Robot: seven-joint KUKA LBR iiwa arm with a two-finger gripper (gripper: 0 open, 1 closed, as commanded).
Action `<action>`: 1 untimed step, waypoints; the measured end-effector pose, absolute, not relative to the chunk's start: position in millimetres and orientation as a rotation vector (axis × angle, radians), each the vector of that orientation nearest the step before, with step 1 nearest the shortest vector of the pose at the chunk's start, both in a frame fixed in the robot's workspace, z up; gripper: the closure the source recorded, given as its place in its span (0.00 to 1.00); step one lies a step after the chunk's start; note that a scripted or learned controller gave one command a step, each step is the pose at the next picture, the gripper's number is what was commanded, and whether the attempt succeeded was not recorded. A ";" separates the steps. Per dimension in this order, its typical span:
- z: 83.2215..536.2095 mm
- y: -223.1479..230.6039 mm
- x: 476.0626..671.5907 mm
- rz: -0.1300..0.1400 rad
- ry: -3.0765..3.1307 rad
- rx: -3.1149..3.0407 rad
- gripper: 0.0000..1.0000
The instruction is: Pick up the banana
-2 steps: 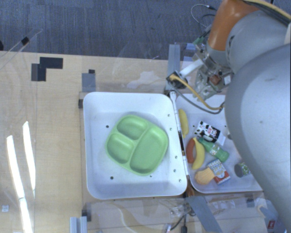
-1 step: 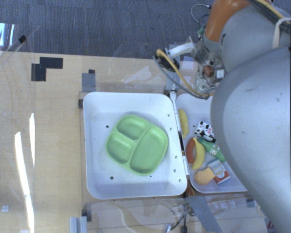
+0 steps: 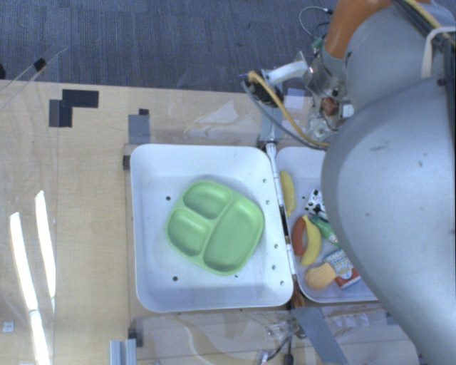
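Here, smooth curved banana [image 3: 287,191] lies in right bin [image 3: 305,162] by wall; my bulky grey arm [image 3: 392,185] hides pincer, grip unknowable.

The grey arm [image 3: 388,185] bulks in from the right, its broad rounded link covering most of the right bin [image 3: 303,160]. Its orange band [image 3: 349,21] sits beyond the bin's far edge.

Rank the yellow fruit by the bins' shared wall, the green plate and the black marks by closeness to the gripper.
From the gripper, top right:
1. yellow fruit, right bin's left wall.
2. green plate, left bin's middle.
3. black marks, bench's far left.
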State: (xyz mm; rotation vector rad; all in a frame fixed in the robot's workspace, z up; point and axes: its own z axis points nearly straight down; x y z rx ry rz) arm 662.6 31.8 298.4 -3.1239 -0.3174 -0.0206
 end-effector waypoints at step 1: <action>309.4 30.6 664.0 -0.029 -0.316 -3.123 1.00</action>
